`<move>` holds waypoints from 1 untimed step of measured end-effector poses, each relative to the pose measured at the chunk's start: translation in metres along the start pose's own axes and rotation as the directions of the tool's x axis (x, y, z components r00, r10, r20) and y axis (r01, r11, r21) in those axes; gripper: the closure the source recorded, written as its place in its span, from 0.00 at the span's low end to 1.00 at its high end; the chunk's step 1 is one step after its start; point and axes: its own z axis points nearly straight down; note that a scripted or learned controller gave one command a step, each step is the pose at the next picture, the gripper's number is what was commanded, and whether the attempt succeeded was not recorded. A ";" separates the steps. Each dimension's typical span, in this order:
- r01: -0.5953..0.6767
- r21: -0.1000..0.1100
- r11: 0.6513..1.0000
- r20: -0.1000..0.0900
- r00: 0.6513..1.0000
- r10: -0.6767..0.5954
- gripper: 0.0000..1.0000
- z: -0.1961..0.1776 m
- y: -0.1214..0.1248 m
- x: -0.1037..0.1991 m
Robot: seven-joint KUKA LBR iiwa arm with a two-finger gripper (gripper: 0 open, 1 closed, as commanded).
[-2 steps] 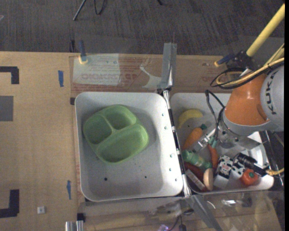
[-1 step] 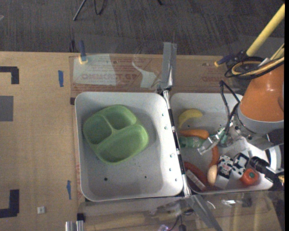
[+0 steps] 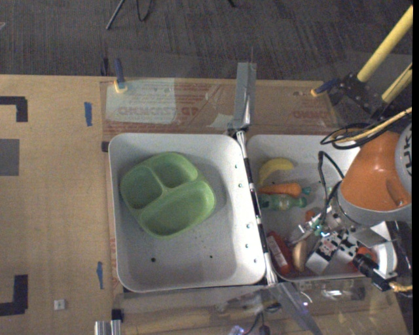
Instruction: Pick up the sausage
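While low in the right bin (image 3: 308,145), jaws (image 3: 313,237) beside sausage (image 3: 300,255).

Both bins (image 3: 131,275) are white. A light green divided plate (image 3: 167,193) lies in the left one. The right bin (image 3: 298,145) holds a yellow banana (image 3: 275,168), an orange carrot (image 3: 280,190) and a red sausage (image 3: 278,252). The bench (image 3: 52,216) is tan with black marks (image 3: 16,108) and blue tape (image 3: 88,114).

Robotics lab. Cardboard-covered bench (image 3: 52,216) marked with blue tape (image 3: 88,114) and black corner markers (image 3: 16,108); two white bins (image 3: 131,262) of toy food; tripod legs (image 3: 124,12) on carpeted floor; cables (image 3: 347,134) near robot arm (image 3: 376,180).
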 end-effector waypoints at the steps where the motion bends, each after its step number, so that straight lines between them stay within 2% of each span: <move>1: -0.205 0.005 0.979 -0.001 0.979 0.205 0.00 -0.015 0.003 0.021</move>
